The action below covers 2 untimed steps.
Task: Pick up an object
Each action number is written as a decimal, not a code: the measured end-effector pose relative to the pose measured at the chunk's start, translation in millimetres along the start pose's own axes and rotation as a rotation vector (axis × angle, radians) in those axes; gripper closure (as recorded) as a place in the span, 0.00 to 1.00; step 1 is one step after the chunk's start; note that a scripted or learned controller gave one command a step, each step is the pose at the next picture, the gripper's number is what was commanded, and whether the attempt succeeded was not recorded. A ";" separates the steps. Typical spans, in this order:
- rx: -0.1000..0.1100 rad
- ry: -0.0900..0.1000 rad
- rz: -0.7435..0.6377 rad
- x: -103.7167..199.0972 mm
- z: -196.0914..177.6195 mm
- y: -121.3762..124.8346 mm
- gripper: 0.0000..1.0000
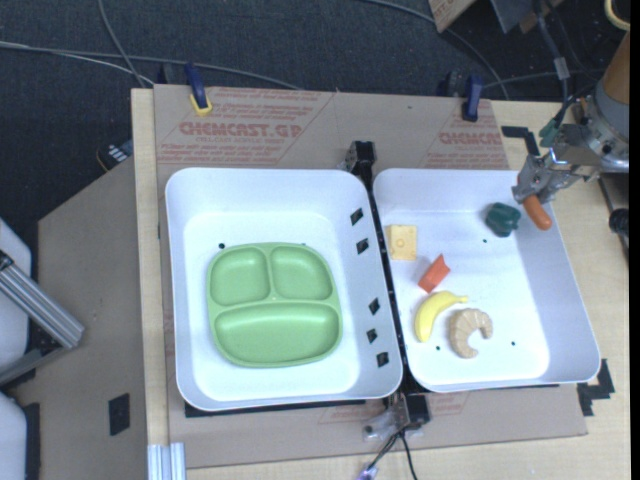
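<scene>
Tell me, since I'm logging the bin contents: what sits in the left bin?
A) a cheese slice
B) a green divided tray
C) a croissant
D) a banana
B: the green divided tray lies in the left bin; the food items lie in the right bin.

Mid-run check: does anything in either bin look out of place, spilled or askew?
One thing: the small orange piece sits at the right bin's far right rim, beside the pincer. The green tray lies flat; other items sit apart, nothing spilled.
</scene>
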<state>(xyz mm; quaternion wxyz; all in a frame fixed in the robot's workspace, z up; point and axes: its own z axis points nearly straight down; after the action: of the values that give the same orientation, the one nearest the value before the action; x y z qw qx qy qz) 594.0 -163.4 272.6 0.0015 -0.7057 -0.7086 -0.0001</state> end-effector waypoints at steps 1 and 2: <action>0.002 0.001 -0.001 53.3 16.6 -7.6 1.00; 0.001 0.001 -0.003 111.6 20.3 -6.0 1.00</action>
<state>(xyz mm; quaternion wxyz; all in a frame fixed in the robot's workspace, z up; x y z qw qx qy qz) 587.5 -51.8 252.6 0.0020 -0.7048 -0.7094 -0.0003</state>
